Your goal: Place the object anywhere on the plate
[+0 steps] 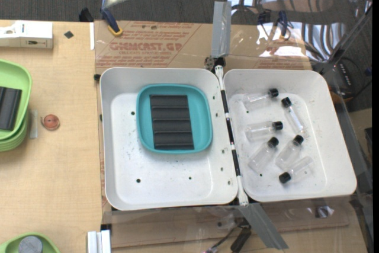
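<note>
Teal plate (174,118) with a dark ribbed insert sits in the left bin (118,181). Six clear black-capped vials (265,129) lie scattered in the right bin (337,181). Tool state: cannot tell.

Teal plate (174,118), clear vials (278,133) — separate bins

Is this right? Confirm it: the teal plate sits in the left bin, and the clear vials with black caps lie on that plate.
Not quite. In the camera view the teal plate does sit in the left bin, but the clear vials with black caps lie loose in the right bin, not on the plate. The plate carries only a dark ribbed insert.
</note>
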Controlling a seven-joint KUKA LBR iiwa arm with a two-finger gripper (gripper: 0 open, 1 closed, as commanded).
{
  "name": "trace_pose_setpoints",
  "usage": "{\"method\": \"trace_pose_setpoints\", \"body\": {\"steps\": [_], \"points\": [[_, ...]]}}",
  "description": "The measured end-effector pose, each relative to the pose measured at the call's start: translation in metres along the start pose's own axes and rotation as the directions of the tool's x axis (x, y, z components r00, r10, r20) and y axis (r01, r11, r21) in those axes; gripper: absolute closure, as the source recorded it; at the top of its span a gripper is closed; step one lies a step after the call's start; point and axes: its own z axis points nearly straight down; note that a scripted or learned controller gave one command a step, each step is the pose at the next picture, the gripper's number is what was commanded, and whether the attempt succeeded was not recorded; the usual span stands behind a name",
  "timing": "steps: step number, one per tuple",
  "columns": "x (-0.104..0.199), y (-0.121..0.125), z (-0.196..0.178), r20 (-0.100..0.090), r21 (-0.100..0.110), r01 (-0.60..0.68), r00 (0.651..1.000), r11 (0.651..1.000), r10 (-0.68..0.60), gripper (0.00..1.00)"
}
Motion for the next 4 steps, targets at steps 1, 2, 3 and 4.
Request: {"method": "trace_pose_setpoints", "body": {"steps": [1,2,3,4], "points": [[0.01,0.002,0.0,0.0,-0.001,0.001,1.0,1.0,-0.001,0.0],[0.043,0.008,0.0,0.0,0.0,0.0,1.0,1.0,0.0,0.0],[0.037,0.008,-0.001,0.0,0.001,-0.004,1.0,1.0,0.004,0.0],[0.051,0.01,0.0,-0.001,0.0,0.0,1.0,1.0,0.0,0.0]]}}
